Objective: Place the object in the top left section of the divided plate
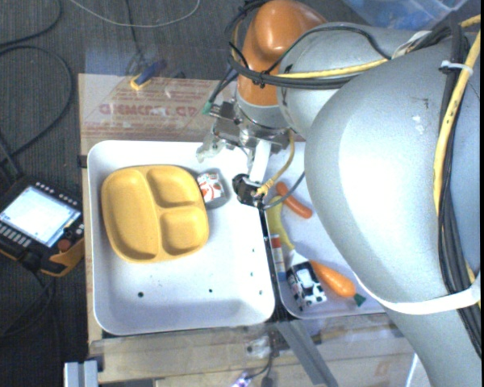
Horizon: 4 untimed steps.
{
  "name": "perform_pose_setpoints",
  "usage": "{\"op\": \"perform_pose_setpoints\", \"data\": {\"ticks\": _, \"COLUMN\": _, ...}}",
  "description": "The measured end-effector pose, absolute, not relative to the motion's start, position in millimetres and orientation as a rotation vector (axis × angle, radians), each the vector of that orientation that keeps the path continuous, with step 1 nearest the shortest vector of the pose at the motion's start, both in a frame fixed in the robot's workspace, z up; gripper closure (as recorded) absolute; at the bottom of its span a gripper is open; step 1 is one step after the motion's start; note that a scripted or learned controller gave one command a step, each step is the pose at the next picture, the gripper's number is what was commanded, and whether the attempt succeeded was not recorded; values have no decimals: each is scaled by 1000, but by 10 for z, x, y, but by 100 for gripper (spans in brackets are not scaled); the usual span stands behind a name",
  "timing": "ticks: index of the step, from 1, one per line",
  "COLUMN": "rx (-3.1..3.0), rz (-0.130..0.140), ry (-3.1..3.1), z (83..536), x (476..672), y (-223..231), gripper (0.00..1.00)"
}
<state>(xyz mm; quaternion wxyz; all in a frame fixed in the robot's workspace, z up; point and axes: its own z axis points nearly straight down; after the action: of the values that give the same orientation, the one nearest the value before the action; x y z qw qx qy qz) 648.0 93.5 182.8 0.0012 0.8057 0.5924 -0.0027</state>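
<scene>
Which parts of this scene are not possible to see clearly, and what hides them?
- End effector: small and cluttered in the camera view; open or shut cannot be told.
- Right bin: mostly covered by the grey arm.
- Small red and white object beside the yellow divided plate: too small to identify.
- Orange carrot-like item: its far end goes under the arm.
- Dark item next to it: too blurred to name.

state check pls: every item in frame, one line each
divided plate: upright in left bin, compartments bare
small red-and-white object: on bin floor, against plate's right rim
gripper: above left bin's top right part, nothing seen held
carrot: lying in right bin
orange sausage-shaped piece: lying in right bin
</scene>
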Motion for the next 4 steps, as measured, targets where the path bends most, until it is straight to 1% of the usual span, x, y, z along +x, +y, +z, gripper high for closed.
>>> {"op": "perform_pose_setpoints", "data": {"ticks": 1, "rx": 2526, "rz": -17, "ry": 1860, "z": 1911, "x": 6477, "y": 931, "gripper": 100}}
{"op": "perform_pose_setpoints", "data": {"ticks": 3, "rx": 2519, "rz": -34, "ry": 1860, "z": 2075, "x": 6469, "y": 925, "gripper": 100}}
{"op": "perform_pose_setpoints", "data": {"ticks": 4, "rx": 2476, "rz": -7, "ry": 1929, "z": 2212, "x": 6680, "y": 967, "gripper": 100}}
